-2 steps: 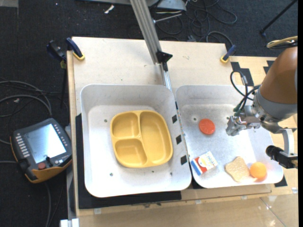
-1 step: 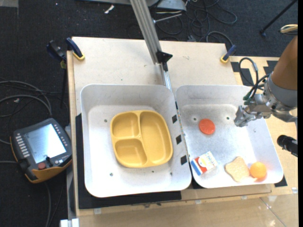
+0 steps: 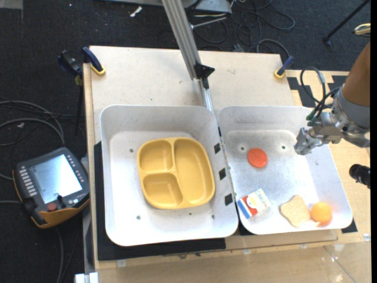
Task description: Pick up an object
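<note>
Along the near edge of the right bin (image 3: 330, 170) lie a small carton (image 3: 254, 203), a slice of toast (image 3: 296, 210) and, touching it, an orange ball (image 3: 321, 212); all look light, the carton stiff enough to pinch across its narrow sides, the ball likely to roll. Farther in, a flat red disc (image 3: 257, 157) lies alone on open floor, probably the easiest target though low and hard to grip. Beyond it the tool (image 3: 303, 144) hovers by the far right wall, its opening impossible to judge, while the yellow divided tray (image 3: 175, 173) sits in the left bin (image 3: 118, 158).
</note>
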### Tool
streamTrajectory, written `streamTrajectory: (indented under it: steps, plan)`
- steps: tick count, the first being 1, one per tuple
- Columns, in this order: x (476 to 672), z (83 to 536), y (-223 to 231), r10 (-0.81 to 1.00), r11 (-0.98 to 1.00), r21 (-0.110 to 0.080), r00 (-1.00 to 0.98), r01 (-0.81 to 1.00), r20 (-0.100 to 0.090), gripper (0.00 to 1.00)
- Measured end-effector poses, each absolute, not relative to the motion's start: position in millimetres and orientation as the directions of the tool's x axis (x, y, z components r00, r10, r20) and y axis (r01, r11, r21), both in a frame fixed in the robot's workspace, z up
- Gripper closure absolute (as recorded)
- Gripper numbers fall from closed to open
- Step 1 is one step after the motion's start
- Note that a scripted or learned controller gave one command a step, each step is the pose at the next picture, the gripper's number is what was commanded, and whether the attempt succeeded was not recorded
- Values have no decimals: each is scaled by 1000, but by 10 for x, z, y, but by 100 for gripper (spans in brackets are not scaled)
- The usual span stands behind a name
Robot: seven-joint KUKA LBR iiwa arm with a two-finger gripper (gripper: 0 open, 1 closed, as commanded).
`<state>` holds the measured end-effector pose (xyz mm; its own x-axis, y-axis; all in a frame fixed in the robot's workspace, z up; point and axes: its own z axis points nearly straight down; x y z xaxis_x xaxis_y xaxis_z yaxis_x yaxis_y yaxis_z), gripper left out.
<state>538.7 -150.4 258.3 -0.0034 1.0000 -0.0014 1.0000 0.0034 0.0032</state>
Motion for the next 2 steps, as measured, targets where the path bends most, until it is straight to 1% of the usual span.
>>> streamTrajectory:
  steps: [2]
  plan:
    - [5801, 2560, -595, 1000, 8, 3, -8, 1000, 1, 100]
